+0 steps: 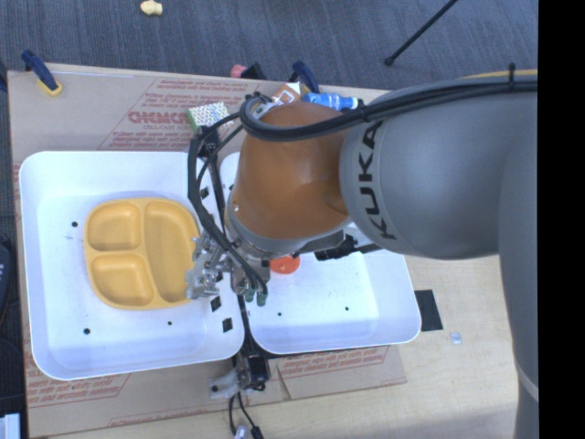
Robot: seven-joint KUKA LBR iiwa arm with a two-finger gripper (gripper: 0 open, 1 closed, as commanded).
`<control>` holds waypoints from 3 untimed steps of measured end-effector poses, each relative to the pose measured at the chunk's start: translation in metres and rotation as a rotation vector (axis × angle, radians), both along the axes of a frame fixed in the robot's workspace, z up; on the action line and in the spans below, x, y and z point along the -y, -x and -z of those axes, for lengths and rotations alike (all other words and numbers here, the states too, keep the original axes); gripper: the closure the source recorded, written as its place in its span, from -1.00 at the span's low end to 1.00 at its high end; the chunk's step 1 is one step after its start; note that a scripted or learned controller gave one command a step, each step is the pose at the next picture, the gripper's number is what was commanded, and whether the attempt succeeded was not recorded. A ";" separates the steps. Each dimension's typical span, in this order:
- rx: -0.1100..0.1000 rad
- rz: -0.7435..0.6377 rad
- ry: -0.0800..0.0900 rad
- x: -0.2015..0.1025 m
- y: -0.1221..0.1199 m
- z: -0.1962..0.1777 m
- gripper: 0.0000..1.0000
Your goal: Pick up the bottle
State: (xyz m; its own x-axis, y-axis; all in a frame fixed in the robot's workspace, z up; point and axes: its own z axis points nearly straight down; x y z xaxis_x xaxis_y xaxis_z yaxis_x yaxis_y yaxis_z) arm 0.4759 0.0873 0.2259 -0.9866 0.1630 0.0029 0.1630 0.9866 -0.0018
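Looming over the scene as a grey arm (439, 181) with an orange band, covering much of the right bin (384, 318). Sitting on the table (457, 373) as two white bins side by side. Carrying a yellow plate (137, 250) with three compartments in the left bin (46, 337), plate lying flat. Peeking out past the arm at the right bin's far edge as a blue and clear shape, apparently the bottle (331, 101), mostly hidden. Hanging low over the wall between the bins as the end effector (224, 286), well apart from the bottle; impossible telling whether open or closed. Showing just beside the end effector as a small red-orange thing (285, 264).
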 end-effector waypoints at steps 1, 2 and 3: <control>0.004 -0.199 -0.001 -0.045 -0.001 -0.050 1.00; 0.000 -0.407 -0.001 -0.107 -0.007 0.007 1.00; 0.001 -0.409 0.000 -0.108 -0.008 -0.003 1.00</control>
